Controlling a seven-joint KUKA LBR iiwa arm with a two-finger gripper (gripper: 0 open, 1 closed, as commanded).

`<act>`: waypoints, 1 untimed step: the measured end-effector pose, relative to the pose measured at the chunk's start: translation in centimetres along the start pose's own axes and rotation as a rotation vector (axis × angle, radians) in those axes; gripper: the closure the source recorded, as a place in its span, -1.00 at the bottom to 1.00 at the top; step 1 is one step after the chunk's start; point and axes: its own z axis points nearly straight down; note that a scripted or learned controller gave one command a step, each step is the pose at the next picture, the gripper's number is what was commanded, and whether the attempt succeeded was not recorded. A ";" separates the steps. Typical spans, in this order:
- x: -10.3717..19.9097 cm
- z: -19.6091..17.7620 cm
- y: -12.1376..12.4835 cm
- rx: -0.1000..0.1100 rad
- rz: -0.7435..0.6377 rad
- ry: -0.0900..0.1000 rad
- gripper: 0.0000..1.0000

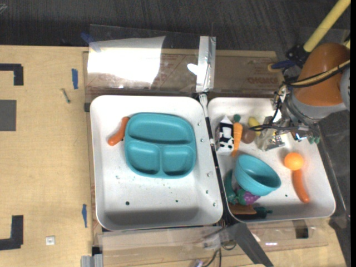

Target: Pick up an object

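You had the gripper (273, 139) low at the right bin's (325, 204) far edge; whether its fingers were open or held anything couldn't be told. Orange ball (293, 161) sat near the bin's right edge, teal bowl (255, 175) mid-bin, teal tray (160, 143) in the left bin (108, 202).

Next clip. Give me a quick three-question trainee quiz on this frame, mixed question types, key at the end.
1. True or false: the teal tray lies in the right bin.
2. Which touches the tray's left edge? A) orange ball B) sausage C) cow toy
3. Fill in: the teal bowl sits in the ____ bin.

Key: 1 false, it lies in the left bin. 2 B, the sausage. 3 right, near the orange ball and the cow toy.
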 end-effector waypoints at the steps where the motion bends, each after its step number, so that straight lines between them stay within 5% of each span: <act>1: 0.1 0.3 0.1 -0.003 -0.001 0.006 -1.00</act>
